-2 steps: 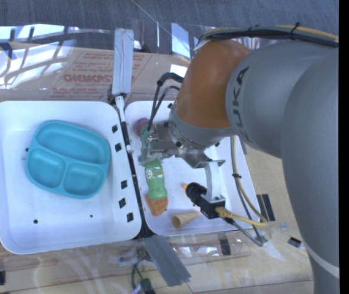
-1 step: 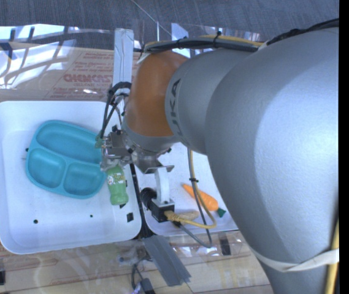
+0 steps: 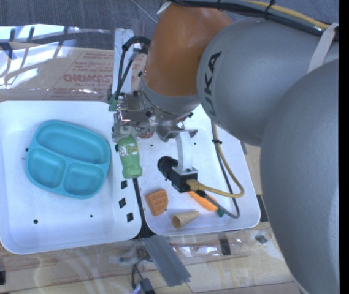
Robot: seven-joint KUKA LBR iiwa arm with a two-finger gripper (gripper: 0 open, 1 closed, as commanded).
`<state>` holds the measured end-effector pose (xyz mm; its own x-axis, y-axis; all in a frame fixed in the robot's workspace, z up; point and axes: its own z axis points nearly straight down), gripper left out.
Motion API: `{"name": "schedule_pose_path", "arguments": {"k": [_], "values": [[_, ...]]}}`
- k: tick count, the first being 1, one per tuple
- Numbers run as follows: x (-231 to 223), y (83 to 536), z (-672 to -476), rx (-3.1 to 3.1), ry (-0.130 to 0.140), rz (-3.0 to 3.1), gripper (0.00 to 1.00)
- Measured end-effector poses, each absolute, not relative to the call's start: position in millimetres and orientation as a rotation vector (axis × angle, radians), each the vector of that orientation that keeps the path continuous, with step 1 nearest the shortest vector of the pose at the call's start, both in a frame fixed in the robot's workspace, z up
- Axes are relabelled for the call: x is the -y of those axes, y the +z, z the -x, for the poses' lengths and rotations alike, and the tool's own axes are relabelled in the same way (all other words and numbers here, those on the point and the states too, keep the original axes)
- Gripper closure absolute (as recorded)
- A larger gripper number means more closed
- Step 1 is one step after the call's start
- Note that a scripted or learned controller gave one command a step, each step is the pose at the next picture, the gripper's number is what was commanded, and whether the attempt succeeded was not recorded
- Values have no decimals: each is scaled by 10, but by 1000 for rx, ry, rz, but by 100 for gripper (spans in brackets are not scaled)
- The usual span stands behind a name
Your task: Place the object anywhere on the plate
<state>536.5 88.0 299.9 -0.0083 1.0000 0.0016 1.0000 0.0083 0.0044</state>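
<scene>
A blue three-compartment plate point(image 3: 68, 158) lies in the left bin point(image 3: 15, 225). A small green bottle point(image 3: 129, 158) with a pale label hangs over the divider between the two bins, just right of the plate's edge. My gripper point(image 3: 125, 132) sits directly above the bottle, its fingers closed on the bottle's top. The grey and orange arm reaches in from the right and hides much of the right bin's far side.
In the right bin point(image 3: 248, 216) near the front lie an orange waffle piece point(image 3: 156, 201), a tan cone point(image 3: 184, 218) and a carrot point(image 3: 204, 201). A black unit point(image 3: 175, 173) with a yellow cable hangs from the wrist above them.
</scene>
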Motion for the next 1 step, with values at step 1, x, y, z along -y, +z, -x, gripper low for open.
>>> {"name": "schedule_pose_path", "arguments": {"k": [1], "values": [[-1247, 2431, -5715, -2236, -16, -2215, 100]]}}
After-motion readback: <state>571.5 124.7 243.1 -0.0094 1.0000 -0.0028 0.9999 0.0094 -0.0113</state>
